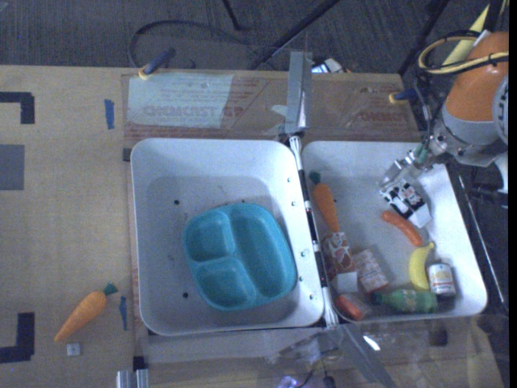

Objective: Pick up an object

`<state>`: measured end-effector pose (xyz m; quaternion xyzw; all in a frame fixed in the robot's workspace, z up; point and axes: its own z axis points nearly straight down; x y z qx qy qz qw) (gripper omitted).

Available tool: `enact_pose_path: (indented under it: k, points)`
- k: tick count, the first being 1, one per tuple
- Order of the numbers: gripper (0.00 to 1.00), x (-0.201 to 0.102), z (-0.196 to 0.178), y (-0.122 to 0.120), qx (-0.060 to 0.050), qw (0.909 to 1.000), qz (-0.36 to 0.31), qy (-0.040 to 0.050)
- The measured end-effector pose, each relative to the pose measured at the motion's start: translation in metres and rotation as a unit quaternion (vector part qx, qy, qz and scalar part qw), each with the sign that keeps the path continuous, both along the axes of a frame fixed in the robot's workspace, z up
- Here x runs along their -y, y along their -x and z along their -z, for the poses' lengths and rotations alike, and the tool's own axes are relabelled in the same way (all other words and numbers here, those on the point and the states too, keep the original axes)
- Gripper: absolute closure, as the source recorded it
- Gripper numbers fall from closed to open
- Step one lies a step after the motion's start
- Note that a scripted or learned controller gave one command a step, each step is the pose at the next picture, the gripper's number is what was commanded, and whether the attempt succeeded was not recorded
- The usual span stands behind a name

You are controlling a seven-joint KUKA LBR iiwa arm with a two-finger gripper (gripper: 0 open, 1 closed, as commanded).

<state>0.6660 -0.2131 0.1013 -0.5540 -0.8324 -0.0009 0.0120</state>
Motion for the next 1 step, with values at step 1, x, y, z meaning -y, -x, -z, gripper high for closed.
enact_pose_path:
  k: [1]
  points:
    - [0.00, -0.0032, 0.0151, 0.0575, 0.012, 0.9996, 0.023, 0.0055]
